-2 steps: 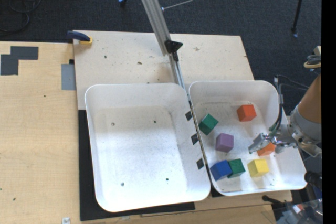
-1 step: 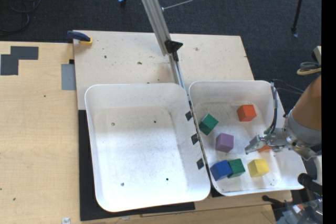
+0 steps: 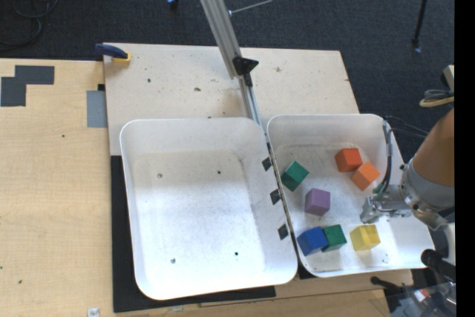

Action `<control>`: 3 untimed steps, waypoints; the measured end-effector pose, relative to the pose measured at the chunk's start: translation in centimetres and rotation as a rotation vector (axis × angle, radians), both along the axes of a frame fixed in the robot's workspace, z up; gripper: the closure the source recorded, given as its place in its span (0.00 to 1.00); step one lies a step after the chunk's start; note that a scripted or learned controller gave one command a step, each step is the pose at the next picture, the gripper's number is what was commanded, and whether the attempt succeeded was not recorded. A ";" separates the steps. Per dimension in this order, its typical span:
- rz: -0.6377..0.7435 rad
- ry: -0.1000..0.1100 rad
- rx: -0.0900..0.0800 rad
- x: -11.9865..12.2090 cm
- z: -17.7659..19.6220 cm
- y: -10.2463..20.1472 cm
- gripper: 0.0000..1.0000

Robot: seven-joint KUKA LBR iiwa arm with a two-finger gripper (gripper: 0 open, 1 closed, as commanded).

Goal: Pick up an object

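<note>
Several small blocks lie in the right bin (image 3: 326, 126): a dark orange cube (image 3: 348, 159), a lighter orange cube (image 3: 365, 176), a green cube (image 3: 295, 175), a purple cube (image 3: 317, 201), a blue cube (image 3: 312, 240), a small green cube (image 3: 335, 236) and a yellow cube (image 3: 364, 237). My gripper (image 3: 373, 210) reaches in from the right edge and hangs low over the bin floor. It sits just above the yellow cube and just below the lighter orange cube. No block shows between its fingers.
The left bin (image 3: 141, 137) stands beside the right one, with black clips along the shared wall (image 3: 272, 182). A slanted aluminium post (image 3: 219, 22) rises behind the bins. A cable (image 3: 387, 152) runs along the right bin's right rim.
</note>
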State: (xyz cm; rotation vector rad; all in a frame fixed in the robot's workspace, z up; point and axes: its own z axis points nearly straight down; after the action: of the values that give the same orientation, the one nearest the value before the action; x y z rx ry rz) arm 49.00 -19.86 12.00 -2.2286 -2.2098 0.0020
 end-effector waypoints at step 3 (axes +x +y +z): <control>0.011 -0.006 -0.002 0.9 13.4 0.6 1.00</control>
State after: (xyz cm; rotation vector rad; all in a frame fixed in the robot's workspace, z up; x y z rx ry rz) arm 49.86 -19.27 25.35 -2.2211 -2.2257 -0.0022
